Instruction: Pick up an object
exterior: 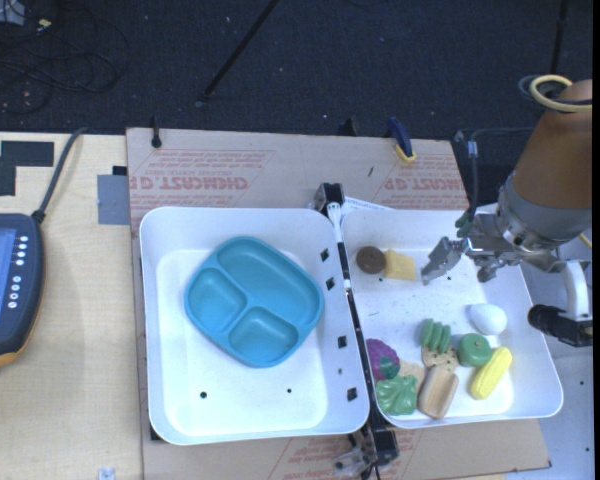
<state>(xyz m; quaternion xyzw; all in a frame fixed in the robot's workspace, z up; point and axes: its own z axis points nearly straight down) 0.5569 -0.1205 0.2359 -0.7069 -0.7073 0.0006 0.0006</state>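
In the right-hand bin (pixel 540 393), the toy food lies in two groups. Against the back, near the divider, a brown round piece (pixel 370 260) touches a yellow wedge (pixel 401 266). Toward the front sits a cluster: a purple piece (pixel 382 355), a green leafy piece (pixel 398 395), a tan bread-like piece (pixel 439 391), a striped green piece (pixel 436 335), a round green piece (pixel 473 349), a yellow corn cob (pixel 491 373) and, slightly apart behind them, a white egg (pixel 487 318). Any of these could serve as the object to be picked; none is yet lifted.

The arm (pixel 555 168) reaches in from the right, and its end effector (pixel 443 261) hangs over the bare floor of this bin, just beside the yellow wedge and well short of the front cluster. Whether the end effector is spread or pressed together, I cannot tell; it reads as one grey shape from this angle, and nothing is seen pinched in it.

The left-hand bin (pixel 170 388) holds a blue divided plate (pixel 252 300), lying slightly askew.

Judgement: the approach step is in hand and the grasp is not made. The position suggests the wedge or the brown piece as the likely target, being isolated and easier to reach than the crowded front group. Risk noted: the two back pieces touch, so a descent may nudge one aside.
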